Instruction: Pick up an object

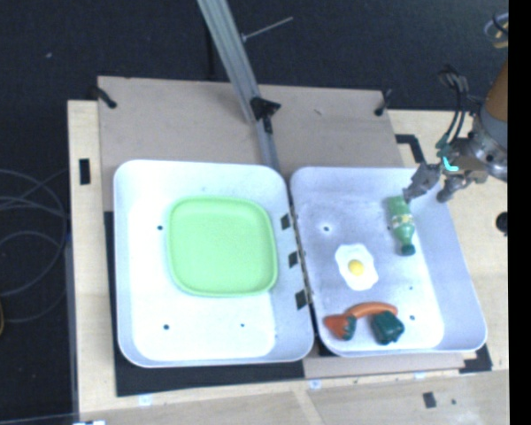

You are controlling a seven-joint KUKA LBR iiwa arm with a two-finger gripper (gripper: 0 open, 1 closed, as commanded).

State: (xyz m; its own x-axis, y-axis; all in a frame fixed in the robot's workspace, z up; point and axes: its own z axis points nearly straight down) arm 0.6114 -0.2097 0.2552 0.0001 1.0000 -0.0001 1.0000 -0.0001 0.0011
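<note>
Pale bench (88,237) bears two white bins: left (142,326); right (451,282).

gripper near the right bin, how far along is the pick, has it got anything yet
Nothing looks picked yet. The two-finger gripper hangs open at the right white bin's upper right rim, nothing between its fingers. Nearest below it lies the small green plastic bottle. The toy fried egg, orange sausage and dark green block lie untouched. Left: descend, close on one thing, lift.
</note>
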